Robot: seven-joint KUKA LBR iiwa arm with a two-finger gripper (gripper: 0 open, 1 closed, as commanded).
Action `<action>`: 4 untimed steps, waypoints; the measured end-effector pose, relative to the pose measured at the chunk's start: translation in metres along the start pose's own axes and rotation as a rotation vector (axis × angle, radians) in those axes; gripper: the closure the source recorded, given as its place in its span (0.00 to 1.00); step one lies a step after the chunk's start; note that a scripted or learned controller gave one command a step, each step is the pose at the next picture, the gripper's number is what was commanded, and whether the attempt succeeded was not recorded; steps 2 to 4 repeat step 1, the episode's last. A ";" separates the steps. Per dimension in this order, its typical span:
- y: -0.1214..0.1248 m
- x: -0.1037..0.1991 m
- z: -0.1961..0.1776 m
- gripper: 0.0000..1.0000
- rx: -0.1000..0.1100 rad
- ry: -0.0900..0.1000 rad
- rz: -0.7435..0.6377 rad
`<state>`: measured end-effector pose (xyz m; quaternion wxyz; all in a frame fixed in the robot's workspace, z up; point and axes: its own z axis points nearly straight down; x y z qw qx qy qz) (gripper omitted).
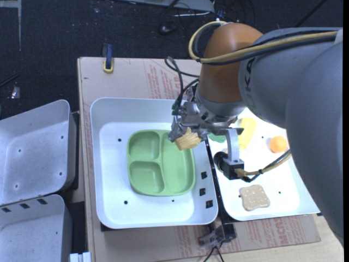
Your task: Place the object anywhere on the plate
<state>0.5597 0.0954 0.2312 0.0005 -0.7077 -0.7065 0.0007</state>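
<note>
A green divided plate (pixel 161 163) lies in the left white bin (pixel 109 146). My gripper (pixel 184 136) hangs over the plate's upper right corner, above its large right section. A small tan block (pixel 187 141), like a piece of bread or wood, sits between the fingers, just above the plate surface. The arm's grey body and orange band cover the area behind it.
The right bin (pixel 283 201) holds a slice of toast (pixel 254 197), an orange ball (pixel 278 144), a yellow item (pixel 247 131) and a bit of green (pixel 218 137) partly hidden by the arm. Another white tray (pixel 32 146) lies at far left.
</note>
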 end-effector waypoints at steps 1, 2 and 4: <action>0.001 0.000 0.000 0.00 -0.001 0.000 -0.001; 0.001 0.000 0.000 0.00 -0.001 0.000 -0.001; 0.001 0.000 0.000 0.00 -0.001 0.000 -0.001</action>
